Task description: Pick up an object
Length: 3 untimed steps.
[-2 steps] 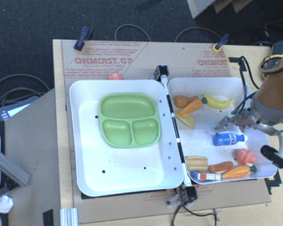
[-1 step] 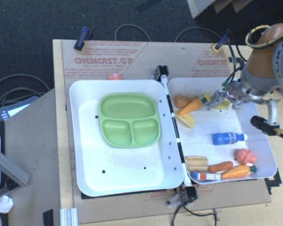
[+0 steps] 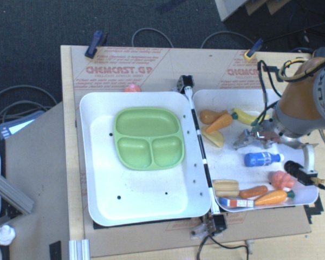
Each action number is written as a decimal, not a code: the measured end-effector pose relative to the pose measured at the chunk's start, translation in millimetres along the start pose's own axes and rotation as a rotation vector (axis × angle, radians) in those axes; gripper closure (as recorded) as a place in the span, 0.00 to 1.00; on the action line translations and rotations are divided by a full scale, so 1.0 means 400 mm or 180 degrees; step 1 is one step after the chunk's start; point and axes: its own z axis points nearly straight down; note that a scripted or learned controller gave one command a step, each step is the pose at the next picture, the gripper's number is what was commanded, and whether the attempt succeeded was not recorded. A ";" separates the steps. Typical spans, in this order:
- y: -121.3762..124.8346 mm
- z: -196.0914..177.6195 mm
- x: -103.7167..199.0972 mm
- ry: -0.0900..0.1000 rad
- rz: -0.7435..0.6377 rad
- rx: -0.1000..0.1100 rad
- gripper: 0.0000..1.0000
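Board under the bins reads "CHEMCAST GP", printed twice. My end effector is low in the right bin, just above the blue bottle; can't tell its opening or any grip. One bottle, two carrots, one banana. One green plate in left bin.

green divided plate in left bin, blue clamps on bench rear, cables
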 end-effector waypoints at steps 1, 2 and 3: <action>0.237 -0.003 -0.058 0.0002 -0.0004 0.0003 0.00; 0.093 -0.002 -0.121 0.0017 -0.0007 0.0002 0.00; 0.242 -0.004 0.025 -0.0001 -0.0005 -0.0006 0.00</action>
